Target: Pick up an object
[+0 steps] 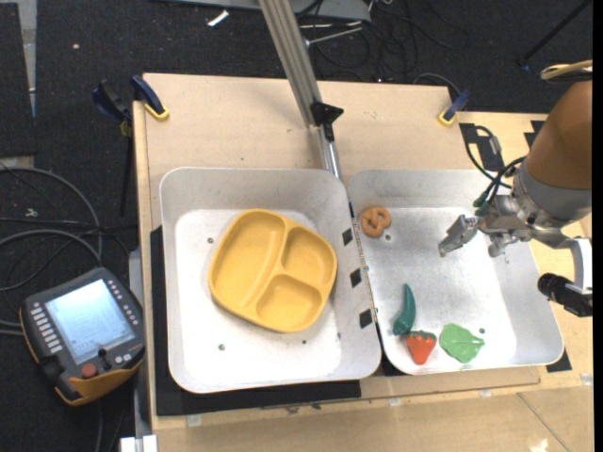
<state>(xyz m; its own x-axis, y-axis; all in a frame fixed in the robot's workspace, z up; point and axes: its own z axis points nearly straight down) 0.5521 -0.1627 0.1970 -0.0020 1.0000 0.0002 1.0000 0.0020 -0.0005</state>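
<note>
Apparently mid-approach, the claw [459,234] hung over the right bin [528,337], its opening impossible to tell; next, descend onto the pretzel [375,221].

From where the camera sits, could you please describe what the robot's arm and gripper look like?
The arm has a rounded orange band above a grey wrist section, with black cables running beside it. The gripper is grey metal and ends in slim fingers.
</note>
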